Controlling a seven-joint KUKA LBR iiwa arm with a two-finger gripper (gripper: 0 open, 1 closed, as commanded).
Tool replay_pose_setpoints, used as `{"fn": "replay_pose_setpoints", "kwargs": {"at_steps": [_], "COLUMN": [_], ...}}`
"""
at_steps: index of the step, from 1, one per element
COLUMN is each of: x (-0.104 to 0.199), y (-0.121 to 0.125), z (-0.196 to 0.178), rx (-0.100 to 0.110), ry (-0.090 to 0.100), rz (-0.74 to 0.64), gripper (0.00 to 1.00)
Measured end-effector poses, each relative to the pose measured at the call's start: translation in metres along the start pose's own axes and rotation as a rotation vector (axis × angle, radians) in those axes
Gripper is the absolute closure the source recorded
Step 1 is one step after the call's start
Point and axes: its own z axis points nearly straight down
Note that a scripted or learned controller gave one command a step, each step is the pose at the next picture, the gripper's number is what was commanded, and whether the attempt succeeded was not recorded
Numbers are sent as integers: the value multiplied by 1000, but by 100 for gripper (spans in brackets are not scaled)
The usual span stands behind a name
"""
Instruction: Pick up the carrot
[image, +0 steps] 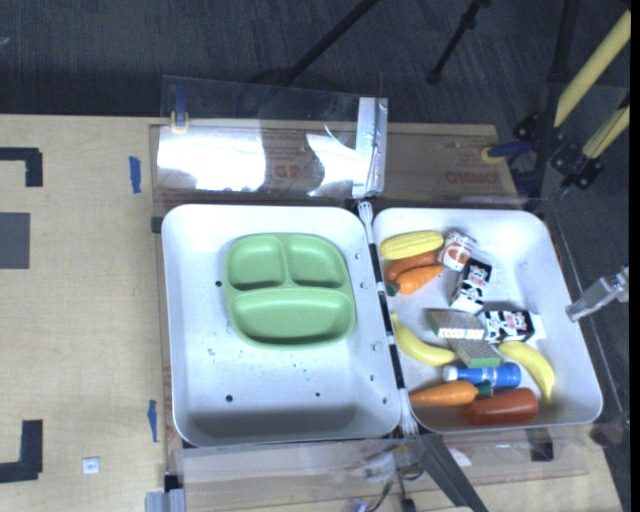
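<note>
An orange carrot (420, 279) with a green end lies in the upper left of the right bin (575, 345), just below a brown sausage (407, 264) and a yellow corn cob (411, 243). A second orange carrot-like piece (443, 394) rests along the bin's front wall, beside a red sausage (506, 405). A grey part that looks like my gripper (603, 294) pokes in at the view's right edge, over the bin's right rim. It is well to the right of both orange pieces and holds nothing that I can see.
The left bin (190, 300) holds a green divided plate (290, 286). The right bin is crowded: two bananas (422, 346), a blue bottle (492, 376), a small can (457, 250), black-and-white cartons (505, 323) and a grey box (462, 325). A clear panel (260, 150) stands behind the bins.
</note>
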Motion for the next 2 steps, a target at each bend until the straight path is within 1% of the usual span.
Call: {"fn": "replay_pose_setpoints", "kwargs": {"at_steps": [1,2], "x": [-1,0], "y": [1,0], "z": [-89,47], "rx": [-3,-2], "ry": [-4,-1], "rz": [-479,-730], "gripper": [0,0]}}
